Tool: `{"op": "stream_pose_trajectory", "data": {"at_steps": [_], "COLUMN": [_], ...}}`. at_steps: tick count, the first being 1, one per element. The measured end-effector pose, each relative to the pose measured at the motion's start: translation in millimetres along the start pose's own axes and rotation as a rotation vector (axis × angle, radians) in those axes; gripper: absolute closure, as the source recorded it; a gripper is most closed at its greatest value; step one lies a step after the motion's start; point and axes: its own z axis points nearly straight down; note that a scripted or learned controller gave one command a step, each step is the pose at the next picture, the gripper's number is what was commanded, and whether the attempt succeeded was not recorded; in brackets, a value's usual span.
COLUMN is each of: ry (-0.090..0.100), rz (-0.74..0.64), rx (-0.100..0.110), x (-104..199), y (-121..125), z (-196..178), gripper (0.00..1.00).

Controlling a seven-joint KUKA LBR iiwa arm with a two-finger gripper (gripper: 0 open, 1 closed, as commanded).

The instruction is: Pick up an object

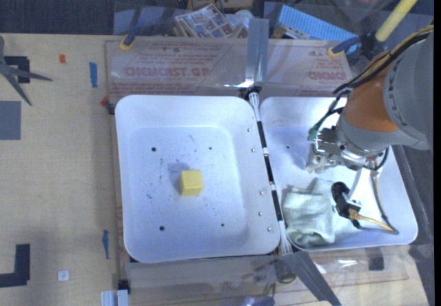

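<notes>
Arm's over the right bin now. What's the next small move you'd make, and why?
Probably lower the gripper a little toward the near edge, onto the white cloth lying crumpled in the right bin. The gripper hangs just above and beyond it, nothing visible in it, while the yellow block sits far off in the left bin.

- Grey cylindrical arm link (417, 101) with a smooth matte casing.
- Orange band (368, 108) encircling the arm above the wrist.
- Silver metallic wrist flange and gripper body (329, 153).
- Black cables (386, 56) routed along the arm; yellow-tipped leads near the wrist.
</notes>
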Motion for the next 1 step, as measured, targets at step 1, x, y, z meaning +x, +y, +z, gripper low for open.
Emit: {"op": "stream_pose_trajectory", "data": {"at_steps": [1], "ry": [0.002], "rz": [0.295], "rx": [0.003], "x": [-22.4], "y": [-13.3], "z": [20.1], "gripper": [1.00]}}
